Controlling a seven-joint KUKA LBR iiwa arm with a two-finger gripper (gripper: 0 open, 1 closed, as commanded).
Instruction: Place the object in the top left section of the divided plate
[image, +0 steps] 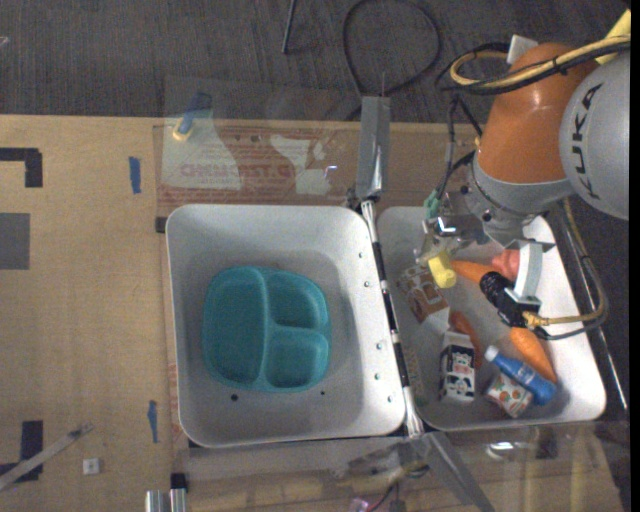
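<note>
On the left, the worktop (80, 330) is plain brown board with some blue tape marks. Next comes the left bin (190, 235), and in it lies the teal divided plate (266, 327). All its sections look empty, also the top left section (236, 322), so my judgement is that the placing is not done yet and nearly the whole task is left: to grasp one object, to carry it over the rim between the bins, and to put it down in that section.

Further to the right is the right bin (580, 400) with the loose objects. There is a small yellow piece (441, 271), a brown packet (422, 290) beside it, a black and white carton (458, 366), a blue bottle (521, 373) and an orange carrot (532, 349) near the lower right corner. The task does not name its object, so I cannot tell for sure which one is meant. The yellow piece lies nearest to the gripper (440, 228), at the upper left of this bin. It is short and blocky, and its long axis seems to run from upper left to lower right, but it is too small to be sure.

The gripper hangs above the upper left part of the right bin, just over the yellow piece. If it is spread or pressed together, I cannot tell.
</note>
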